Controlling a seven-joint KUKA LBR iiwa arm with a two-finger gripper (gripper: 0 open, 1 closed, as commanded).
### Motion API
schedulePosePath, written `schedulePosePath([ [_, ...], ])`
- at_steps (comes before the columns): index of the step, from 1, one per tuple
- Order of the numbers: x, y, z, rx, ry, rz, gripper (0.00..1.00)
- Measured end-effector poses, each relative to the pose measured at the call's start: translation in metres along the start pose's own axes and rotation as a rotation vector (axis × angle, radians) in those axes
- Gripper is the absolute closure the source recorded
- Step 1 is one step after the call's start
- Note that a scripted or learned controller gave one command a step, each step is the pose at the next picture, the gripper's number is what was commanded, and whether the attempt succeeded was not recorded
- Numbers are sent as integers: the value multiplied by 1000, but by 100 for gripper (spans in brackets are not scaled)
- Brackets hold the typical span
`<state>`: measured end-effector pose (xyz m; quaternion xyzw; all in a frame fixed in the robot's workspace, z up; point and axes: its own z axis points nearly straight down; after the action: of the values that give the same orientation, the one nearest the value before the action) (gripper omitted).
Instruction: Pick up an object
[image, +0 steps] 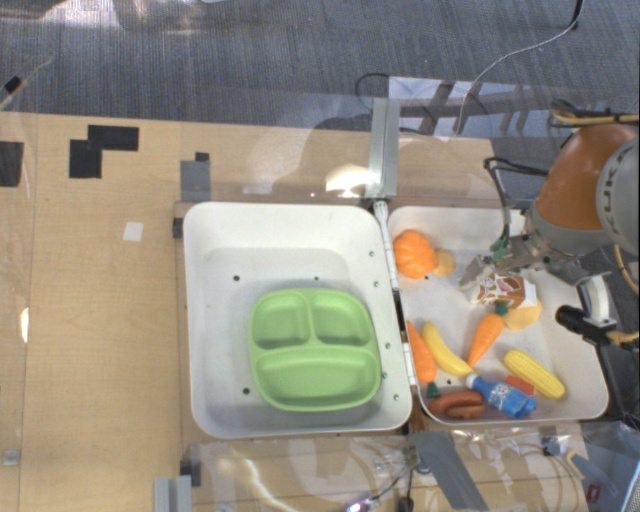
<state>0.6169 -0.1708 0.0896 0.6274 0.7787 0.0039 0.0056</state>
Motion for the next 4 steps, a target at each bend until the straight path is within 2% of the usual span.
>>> schedulePosePath([
  [1,0,3,-10,-4,2,-1,100],
  [2,24,-41,-2,-5,-3,-204,100],
  [3,22,22,1,2,0,107,100],
  [4,21,21,1,3,-1,108,0],
])
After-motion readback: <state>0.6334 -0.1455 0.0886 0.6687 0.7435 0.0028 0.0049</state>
